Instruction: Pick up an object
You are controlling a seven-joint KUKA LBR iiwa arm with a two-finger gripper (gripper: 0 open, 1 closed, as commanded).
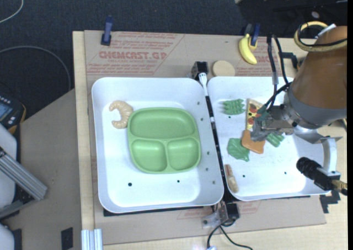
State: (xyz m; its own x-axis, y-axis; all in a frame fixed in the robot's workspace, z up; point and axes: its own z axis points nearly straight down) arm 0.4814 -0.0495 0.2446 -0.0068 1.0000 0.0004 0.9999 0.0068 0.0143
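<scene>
My gripper [260, 128] is down low in the right bin [276, 185], just above a cluster of toy food. An orange wedge [253, 145] lies right below it, and a pizza slice [253, 110] pokes out from behind it. A green piece [274, 140] sits against its right side. The gripper body hides whatever lies directly beneath it. Two more green leafy pieces lie nearby, one [234, 106] to the upper left and one [238, 150] to the lower left.
The left bin [110, 177] bears a green divided plate [164, 138] and a tan croissant [120, 113]. A small brown stick [230, 179] lies by the right bin's left wall. A banana [247, 50] and a tan disc [223, 68] rest on the bench behind the bins.
</scene>
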